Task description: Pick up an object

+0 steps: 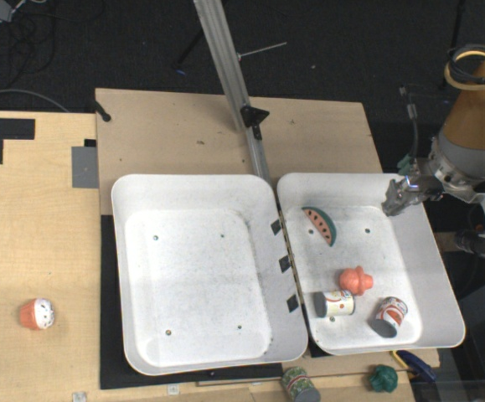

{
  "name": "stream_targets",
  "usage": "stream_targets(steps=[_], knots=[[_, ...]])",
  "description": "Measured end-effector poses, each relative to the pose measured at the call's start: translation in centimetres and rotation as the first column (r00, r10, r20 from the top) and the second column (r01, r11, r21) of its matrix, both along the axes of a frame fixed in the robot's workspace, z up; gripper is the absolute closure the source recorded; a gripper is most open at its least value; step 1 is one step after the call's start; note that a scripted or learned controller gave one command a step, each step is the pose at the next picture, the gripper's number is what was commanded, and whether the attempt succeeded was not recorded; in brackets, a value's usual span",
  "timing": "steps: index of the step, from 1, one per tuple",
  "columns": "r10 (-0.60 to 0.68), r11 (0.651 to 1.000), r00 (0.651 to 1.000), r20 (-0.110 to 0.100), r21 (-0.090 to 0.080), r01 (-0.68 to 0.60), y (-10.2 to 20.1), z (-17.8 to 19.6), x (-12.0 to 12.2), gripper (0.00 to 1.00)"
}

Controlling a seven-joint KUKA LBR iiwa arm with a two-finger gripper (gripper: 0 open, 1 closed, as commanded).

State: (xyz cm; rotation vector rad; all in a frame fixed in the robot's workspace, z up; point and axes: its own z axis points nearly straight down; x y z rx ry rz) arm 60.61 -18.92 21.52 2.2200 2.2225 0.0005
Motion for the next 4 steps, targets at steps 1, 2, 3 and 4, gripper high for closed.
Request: stream_targets(steps=[1,2,3,4], knots=[[0.004,1.0,1.0,-0.003,0.003,-0.004,5.4,1.2,-1.5,1.0],[0.004,1.0,1.0,-0.004,0.003,-0.004,10.0,2.1,-2.9,1.0],[0.004,1.0,1.0,-0.005,0.003,-0.004,15.1,2.9,-4.2,1.0],[0.003,1.0,1.0,-0.006,0.002,-0.003,19.3,2.5,-5.2,1.0]])
